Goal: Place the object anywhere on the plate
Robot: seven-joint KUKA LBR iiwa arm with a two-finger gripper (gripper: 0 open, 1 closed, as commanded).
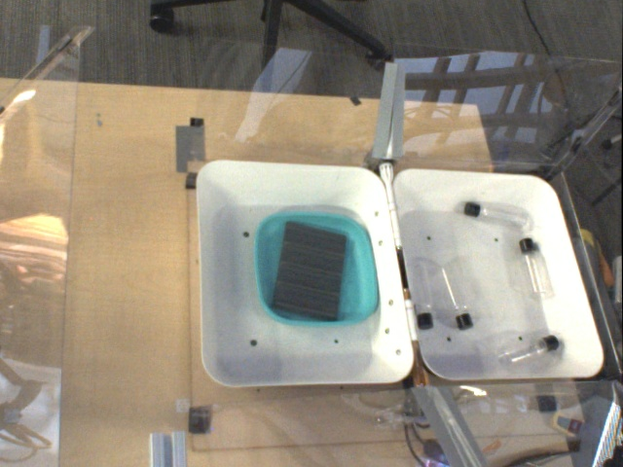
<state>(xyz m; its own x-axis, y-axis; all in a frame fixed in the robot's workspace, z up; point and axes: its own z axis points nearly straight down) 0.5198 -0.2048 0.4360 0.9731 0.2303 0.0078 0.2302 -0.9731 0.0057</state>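
Bench wood (117,358) sits bare left of the left bin (292,376), where the dark ribbed block (310,270) lies flat mid teal plate (363,270), rim free all round. Clear black-capped tubes (535,266) in the right bin (576,358) barely show against white. Gripper open or shut, can't tell.

Dark ribbed block (310,270) lying on the teal plate (364,280); white bin (224,261) around the plate; worktop (117,261) beneath.
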